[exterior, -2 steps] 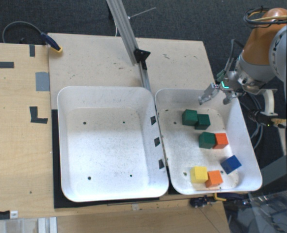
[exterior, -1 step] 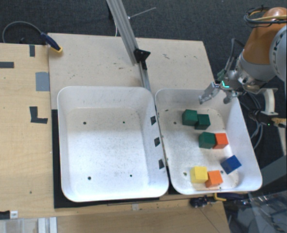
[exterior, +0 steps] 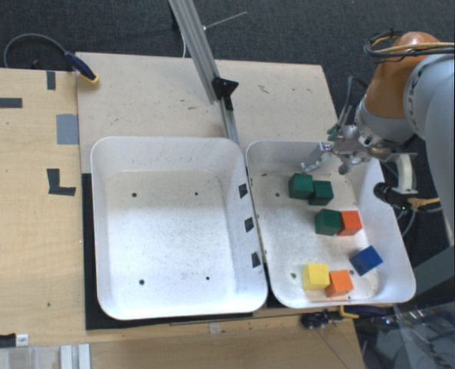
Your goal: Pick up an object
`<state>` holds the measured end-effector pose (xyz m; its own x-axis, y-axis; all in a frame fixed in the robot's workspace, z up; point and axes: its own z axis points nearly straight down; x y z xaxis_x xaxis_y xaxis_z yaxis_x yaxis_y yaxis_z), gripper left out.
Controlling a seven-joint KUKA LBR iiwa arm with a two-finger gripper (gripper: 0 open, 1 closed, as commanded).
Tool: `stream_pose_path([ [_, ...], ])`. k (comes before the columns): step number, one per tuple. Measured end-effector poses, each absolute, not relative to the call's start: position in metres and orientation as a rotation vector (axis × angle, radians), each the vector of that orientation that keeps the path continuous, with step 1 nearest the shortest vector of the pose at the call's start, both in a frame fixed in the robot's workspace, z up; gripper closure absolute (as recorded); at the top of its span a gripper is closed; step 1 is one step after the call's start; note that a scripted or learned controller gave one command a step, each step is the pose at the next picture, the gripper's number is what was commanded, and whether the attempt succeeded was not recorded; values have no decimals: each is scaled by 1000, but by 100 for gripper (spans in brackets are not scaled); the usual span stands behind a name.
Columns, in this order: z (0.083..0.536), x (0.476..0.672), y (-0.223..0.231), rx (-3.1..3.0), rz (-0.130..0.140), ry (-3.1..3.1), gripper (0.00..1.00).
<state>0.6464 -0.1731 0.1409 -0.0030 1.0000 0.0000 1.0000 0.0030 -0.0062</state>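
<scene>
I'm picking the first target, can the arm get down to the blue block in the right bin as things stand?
Probably yes. The blue block lies apart from its neighbours near the right bin's right wall, nothing on top. The gripper is above the bin's far end; the nearby wall could crowd it.

Pale wooden bench on dark carpet

The plywood benchtop (exterior: 158, 102) filled the view from nine o'clock to the centre, with grey tape patches (exterior: 68, 128) stuck on it toward nine. Dark grey carpet (exterior: 289, 14) ran along twelve o'clock. A slanted aluminium rail (exterior: 193, 33) crossed from twelve toward the centre.
</scene>
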Motion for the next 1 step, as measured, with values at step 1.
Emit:
stream_pose_path([
  [1,117,654,-173,-2235,-23,-2241,0],
])
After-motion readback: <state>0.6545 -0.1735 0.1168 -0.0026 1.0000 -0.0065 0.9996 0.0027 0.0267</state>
